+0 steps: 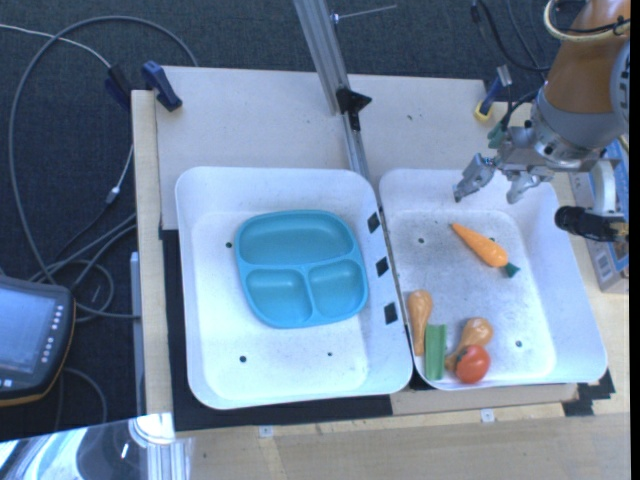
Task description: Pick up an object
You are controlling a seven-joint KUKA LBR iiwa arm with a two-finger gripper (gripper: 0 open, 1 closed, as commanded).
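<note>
Two shallow white bins are seen side by side on the bench. In the left bin (pixel 200 268) one item is counted: a single blue divided plate (pixel 300 268) with three compartments, laid flat near the bin's middle. Nothing is seen resting on the plate.

In the right bin (pixel 560 308) five small items are counted. Along the bin's left side, one orange-tan piece (pixel 419 310) is found, with one green stick (pixel 435 353) just below and beside it, lying lengthwise near the front wall. To the right of the stick, one tan rounded piece (pixel 476 330) and one red tomato-like ball (pixel 472 365) are seen touching each other. Farther back, well apart from that cluster, one carrot (pixel 481 245) with a small green tip is laid at a slant, its tip pointing toward the front right.

Over the back edge of the right bin the gripper (pixel 494 184) is seen, carried by the grey arm with its orange band. Its two fingers are spread apart, and nothing is held between them. The gripper is placed behind the carrot, near it but not touching it. All five items are left lying on the bin floor.
</note>
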